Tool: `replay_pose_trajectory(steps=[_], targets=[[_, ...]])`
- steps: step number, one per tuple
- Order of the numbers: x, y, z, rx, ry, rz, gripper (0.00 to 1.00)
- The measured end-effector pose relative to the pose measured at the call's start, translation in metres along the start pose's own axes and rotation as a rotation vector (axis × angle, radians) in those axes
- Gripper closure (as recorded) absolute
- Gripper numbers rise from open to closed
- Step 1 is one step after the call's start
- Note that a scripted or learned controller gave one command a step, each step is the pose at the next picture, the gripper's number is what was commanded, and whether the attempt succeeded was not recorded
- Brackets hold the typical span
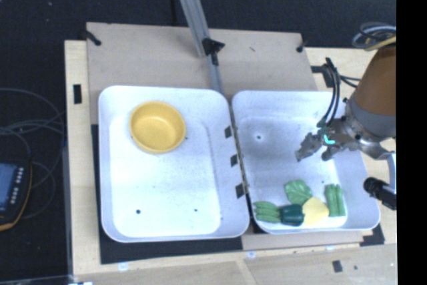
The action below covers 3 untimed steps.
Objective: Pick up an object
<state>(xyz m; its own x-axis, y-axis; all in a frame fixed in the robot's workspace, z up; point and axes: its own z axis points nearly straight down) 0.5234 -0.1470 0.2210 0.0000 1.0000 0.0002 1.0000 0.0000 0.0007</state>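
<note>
- arm (377,87) in from right, orange band above grey wrist
- gripper (319,147) low over right bin (267,110), fingers spread, nothing between them

A yellow bowl (157,127) sits in the white left bin (160,210); the white right bin (267,117) holds green pieces (297,191), one dark green (291,214), and a yellow one (315,211); the worktop (253,63) is tan

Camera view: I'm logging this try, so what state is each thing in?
Gripper: above the right bin, nothing between its fingers.
Yellow bowl: upright, in the left bin.
Green pieces: lying clustered at the right bin's near edge.
Yellow piece: lying among them.
</note>
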Motion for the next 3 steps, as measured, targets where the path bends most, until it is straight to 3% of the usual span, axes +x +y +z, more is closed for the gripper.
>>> replay_pose_trajectory(steps=[1,3], targets=[[0.0,0.0,0.0,0.0,0.0,0.0,0.0],[-0.006,-0.002,0.114,0.005,0.0,0.001,0.0]])
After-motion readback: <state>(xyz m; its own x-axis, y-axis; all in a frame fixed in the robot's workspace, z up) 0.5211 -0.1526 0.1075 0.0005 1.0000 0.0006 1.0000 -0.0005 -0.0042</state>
